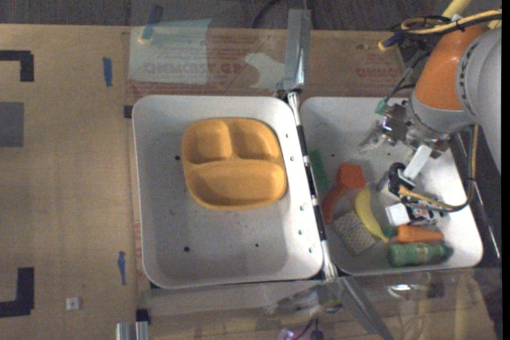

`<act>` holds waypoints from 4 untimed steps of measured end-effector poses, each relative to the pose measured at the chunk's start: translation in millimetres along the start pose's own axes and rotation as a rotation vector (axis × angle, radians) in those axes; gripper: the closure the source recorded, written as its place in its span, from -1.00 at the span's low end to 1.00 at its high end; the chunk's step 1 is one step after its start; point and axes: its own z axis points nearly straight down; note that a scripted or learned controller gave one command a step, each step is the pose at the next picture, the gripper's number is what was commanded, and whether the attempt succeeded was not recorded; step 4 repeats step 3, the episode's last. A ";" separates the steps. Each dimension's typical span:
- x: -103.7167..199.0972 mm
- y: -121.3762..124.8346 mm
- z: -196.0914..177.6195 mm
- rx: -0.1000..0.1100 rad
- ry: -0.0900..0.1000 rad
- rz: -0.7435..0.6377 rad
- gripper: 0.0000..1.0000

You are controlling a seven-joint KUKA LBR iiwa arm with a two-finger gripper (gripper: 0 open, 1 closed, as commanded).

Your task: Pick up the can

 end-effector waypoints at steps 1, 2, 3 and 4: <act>-23.5 -85.5 -1.6 0.001 0.003 -0.029 -1.00; -25.1 -83.5 -11.9 -0.004 0.003 -0.023 1.00; 29.4 -73.9 -123.4 0.007 -0.001 -0.035 1.00; 29.4 -73.9 -123.4 0.007 -0.001 -0.035 1.00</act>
